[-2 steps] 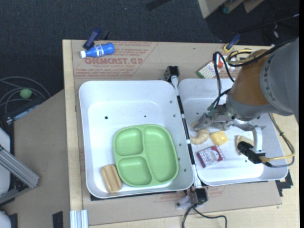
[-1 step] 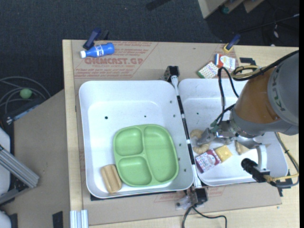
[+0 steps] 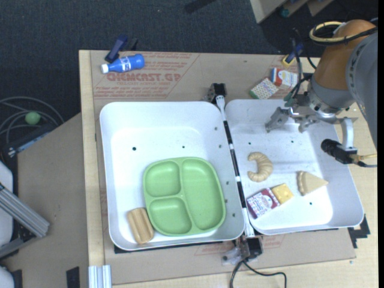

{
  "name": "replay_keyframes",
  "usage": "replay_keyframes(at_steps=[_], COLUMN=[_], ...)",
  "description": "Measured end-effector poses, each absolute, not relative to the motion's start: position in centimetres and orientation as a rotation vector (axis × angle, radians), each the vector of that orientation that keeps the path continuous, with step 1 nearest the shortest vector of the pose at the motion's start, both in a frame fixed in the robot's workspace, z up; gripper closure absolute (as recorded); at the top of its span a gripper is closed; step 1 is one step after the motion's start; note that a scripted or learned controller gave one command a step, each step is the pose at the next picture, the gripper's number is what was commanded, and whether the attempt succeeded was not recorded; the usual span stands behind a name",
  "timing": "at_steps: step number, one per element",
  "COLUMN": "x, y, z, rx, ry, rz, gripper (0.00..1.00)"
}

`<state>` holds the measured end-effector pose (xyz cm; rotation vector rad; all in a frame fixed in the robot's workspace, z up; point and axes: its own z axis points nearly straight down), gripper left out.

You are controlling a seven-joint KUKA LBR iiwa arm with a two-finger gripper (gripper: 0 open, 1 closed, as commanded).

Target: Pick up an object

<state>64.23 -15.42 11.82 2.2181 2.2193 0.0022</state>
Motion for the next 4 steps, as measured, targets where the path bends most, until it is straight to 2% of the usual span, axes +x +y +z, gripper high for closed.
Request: replay_keyframes(at_steps=[1, 2, 3, 4], x=[61.8, 57.6, 57.6, 53.3], y=[-9.4, -9.3, -9.2, -5.6], z=[8.4, 8.4, 9.5, 18.5], rx=[2.222, 2.224, 2.222, 2.220], ry=[2.225, 2.222, 2.221, 2.222], rz=[-0.001, -0.002, 0.000, 0.002], gripper=[0.00, 0.00, 1.00, 1.00])
